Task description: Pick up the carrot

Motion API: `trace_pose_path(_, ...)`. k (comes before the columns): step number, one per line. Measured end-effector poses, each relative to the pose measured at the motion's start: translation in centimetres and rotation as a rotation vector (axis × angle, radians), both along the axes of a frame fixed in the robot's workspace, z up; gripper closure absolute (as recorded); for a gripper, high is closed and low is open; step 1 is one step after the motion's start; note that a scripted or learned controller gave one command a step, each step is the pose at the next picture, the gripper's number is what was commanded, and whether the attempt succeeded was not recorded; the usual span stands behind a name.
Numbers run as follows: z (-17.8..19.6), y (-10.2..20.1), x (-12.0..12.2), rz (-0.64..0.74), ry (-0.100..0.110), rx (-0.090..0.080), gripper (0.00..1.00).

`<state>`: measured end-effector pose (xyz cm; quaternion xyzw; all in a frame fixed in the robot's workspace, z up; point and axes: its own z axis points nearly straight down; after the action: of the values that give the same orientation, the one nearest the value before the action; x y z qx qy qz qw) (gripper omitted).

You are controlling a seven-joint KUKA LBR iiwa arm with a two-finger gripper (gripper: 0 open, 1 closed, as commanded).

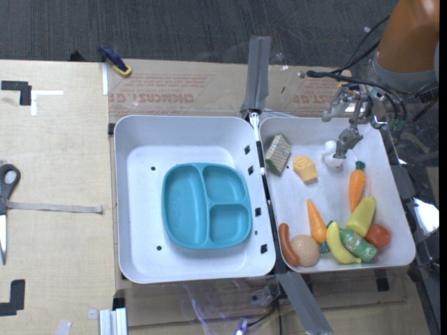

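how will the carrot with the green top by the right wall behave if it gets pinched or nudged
The carrot looks like smooth, hard toy plastic, so it is probably stiff, light and a bit slippery. Its rounded, tapered body may roll or pivot if nudged. It lies apart from the end effector, touching the yellow-green piece below.

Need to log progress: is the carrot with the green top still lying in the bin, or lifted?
Still in the bin. The carrot lies flat on the right bin's floor, below the pincer, not between its fingers.
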<state>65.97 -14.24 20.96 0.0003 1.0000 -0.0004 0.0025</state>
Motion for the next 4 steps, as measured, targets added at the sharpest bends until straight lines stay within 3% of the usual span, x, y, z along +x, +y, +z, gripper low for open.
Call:
trace_pose_path(1,-10.9,-3.6,-3.6,0.128,0.0,-0.001,0.0)
trace_pose_path(2,-11.6,0.2,-9.6,0.324,0.0,-0.002,0.0)
trace_pose_path(3,-11.6,2.8,-14.7,0.262,0.0,-0.001,0.0)
trace_pose_path(4,-11.6,4.0,-14.0,-0.328,-0.002,0.001,0.0)
